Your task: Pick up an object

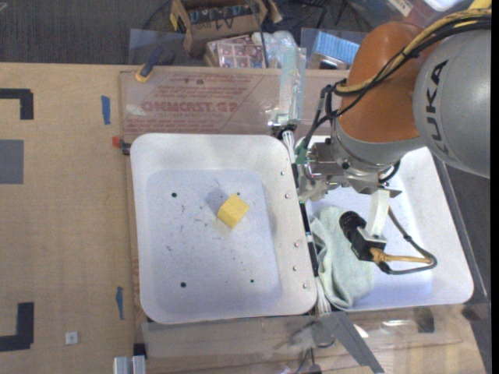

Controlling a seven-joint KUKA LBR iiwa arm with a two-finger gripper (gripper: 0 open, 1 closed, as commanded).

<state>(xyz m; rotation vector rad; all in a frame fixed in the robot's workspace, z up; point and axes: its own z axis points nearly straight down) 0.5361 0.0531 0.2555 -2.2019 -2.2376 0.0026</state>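
Currently my gripper (331, 181) hangs over the left side of the right bin (446, 275), beside a pale cloth (340, 269), clenched or released I cannot tell; a yellow block (232, 210) lies mid left bin (156, 158).

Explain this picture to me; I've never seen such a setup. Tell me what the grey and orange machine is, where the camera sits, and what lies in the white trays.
The machine is a robot arm, grey with an orange band, reaching in from the right. At its end is a gripper, its hand for picking things up, hanging over the right bin near its left edge. One camera, fixed above the wooden bench, looks down at a slant. The left bin holds one small yellow block. The right bin holds a crumpled pale cloth. Whether the gripper holds anything, I cannot tell from this view.
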